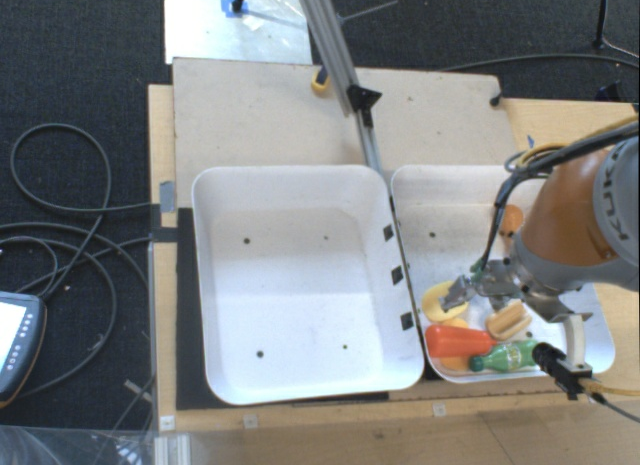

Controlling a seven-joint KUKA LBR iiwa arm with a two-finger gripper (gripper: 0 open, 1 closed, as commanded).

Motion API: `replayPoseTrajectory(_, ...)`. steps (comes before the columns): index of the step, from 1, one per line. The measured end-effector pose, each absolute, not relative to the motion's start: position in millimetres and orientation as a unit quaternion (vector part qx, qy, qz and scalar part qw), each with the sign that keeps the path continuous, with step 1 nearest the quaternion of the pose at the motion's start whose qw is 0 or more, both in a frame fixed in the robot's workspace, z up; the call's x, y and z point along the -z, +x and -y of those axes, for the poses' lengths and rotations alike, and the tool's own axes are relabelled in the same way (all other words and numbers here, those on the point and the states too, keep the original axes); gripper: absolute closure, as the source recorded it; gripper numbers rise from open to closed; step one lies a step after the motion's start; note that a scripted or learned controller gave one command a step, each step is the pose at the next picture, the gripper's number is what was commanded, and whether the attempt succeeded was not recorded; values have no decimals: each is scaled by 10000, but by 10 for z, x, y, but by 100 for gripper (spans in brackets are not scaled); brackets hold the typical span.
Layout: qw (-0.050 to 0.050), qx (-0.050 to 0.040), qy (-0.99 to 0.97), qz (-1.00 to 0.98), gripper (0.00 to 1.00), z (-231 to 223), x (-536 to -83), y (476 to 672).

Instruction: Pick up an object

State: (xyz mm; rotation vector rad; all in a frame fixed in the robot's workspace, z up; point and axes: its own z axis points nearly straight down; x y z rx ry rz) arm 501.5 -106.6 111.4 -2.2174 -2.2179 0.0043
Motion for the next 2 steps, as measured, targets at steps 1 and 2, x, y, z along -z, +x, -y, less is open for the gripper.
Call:
replayPoseTrajectory(1, -9, 10, -7072, 7070, 100, 1072, -1254, 5040)
replayPoseTrajectory(2, -33, 24, -7051, 7091, 100, 1037, -1888, 5073)
